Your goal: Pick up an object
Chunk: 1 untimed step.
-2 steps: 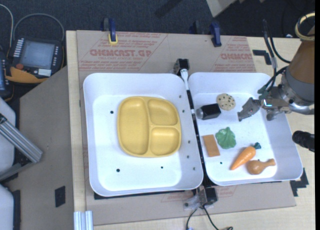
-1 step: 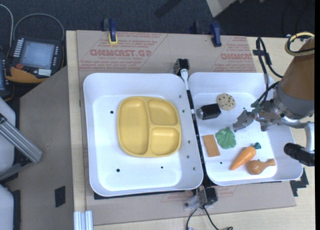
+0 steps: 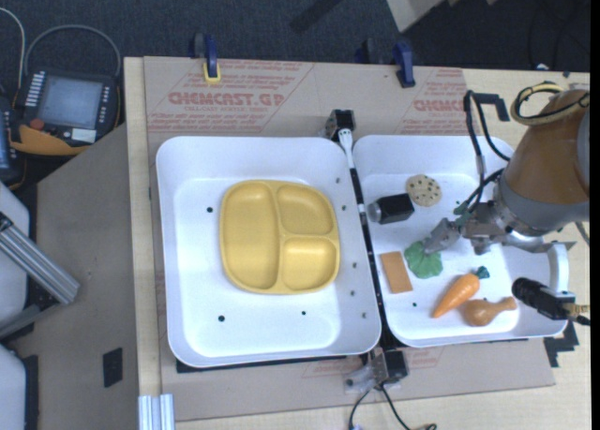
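The right bin point(image 3: 417, 323) holds several toy foods: a speckled round cookie point(image 3: 424, 189), a black block point(image 3: 392, 208), a flat orange cracker point(image 3: 397, 273), a green leafy piece point(image 3: 424, 264), an orange carrot point(image 3: 454, 294) and a brown drumstick point(image 3: 487, 309). My gripper point(image 3: 439, 237) reaches in from the right and sits low just above the upper right edge of the green piece. Whether it touches the piece cannot be made out. The carrot and drumstick lie just below the wrist.
The left bin point(image 3: 187, 259) carries a yellow divided plate point(image 3: 279, 235) in its middle. A ridge point(image 3: 361, 222) separates the two bins. The arm's orange band point(image 3: 553, 161) and cables point(image 3: 483, 138) hang over the right bin's right side.
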### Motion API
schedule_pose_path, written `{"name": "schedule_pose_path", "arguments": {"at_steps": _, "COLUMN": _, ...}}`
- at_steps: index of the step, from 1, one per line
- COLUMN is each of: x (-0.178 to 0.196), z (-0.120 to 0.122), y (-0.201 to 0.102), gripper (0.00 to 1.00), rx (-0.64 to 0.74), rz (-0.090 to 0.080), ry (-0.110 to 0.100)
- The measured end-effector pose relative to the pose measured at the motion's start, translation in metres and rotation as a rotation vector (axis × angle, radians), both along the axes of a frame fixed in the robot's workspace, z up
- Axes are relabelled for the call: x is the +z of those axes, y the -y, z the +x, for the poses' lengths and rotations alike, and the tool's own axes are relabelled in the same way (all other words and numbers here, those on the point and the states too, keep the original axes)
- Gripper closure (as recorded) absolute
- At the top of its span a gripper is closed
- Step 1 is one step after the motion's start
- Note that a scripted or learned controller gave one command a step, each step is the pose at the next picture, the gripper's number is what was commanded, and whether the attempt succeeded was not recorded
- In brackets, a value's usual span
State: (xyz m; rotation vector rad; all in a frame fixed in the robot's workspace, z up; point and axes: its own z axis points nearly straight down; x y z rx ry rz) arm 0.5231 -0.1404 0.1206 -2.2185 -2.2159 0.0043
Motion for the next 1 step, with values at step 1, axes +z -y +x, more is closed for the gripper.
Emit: {"name": "schedule_pose_path", "arguments": {"at_steps": 1, "x": 0.0135, "z": 0.0008, "y": 0.0004, "gripper": 1.00, "rx": -0.001, "rz": -0.003, "ry": 0.006}}
